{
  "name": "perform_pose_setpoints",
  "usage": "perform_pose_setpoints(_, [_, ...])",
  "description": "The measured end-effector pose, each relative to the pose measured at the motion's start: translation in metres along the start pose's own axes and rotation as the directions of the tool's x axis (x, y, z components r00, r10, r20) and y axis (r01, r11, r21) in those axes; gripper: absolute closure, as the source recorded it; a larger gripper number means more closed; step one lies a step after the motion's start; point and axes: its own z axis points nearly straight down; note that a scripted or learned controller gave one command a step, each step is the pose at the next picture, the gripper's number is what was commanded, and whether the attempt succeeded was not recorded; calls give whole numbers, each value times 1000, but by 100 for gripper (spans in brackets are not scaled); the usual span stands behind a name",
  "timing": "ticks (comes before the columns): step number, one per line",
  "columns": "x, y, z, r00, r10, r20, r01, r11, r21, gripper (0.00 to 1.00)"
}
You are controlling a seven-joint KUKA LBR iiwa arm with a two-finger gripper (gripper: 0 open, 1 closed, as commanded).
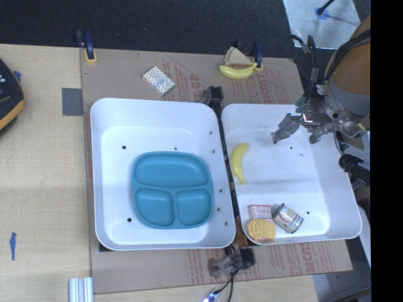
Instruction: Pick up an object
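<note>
Right now I have two white bins side by side on the bench: the left bin (101, 168) carries one blue divided plate (172, 189) with three compartments, and the right bin (334, 187) is where my arm (349, 74) is working, reaching in from the right.

My gripper (301, 133) hangs over the upper part of the right bin, fingers splayed apart and pointing down toward the floor of the bin, with nothing between them. So it is released and carrying nothing.

Any object would satisfy the task, and I judge the nearest candidate to be the single yellow banana (238, 162) lying in the right bin close to its left wall. It sits left of the gripper and a little toward the camera, near but clearly apart from the fingertips. Its long axis runs roughly up and down the view, slightly curved, so I would want the fingers closing across it from left and right.

Further off, in the bin's near corner, there are three small items bunched together: one round yellow waffle-like piece (261, 230), one small reddish packet (259, 211) touching it from above, and one silver can (288, 219) tipped on its side just beside them. These lie well below the gripper in the view.

Outside the bins, one more banana (237, 72) and one small patterned packet (158, 80) rest on the cardboard.
</note>
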Motion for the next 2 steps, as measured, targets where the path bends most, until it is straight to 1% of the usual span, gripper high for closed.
perform_pose_setpoints(1, [-63,50,149,1000,1,1,-1,1000,3,0])
perform_pose_setpoints(2, [-22,-94,157,1000,0,-1,0,1000,1,0])
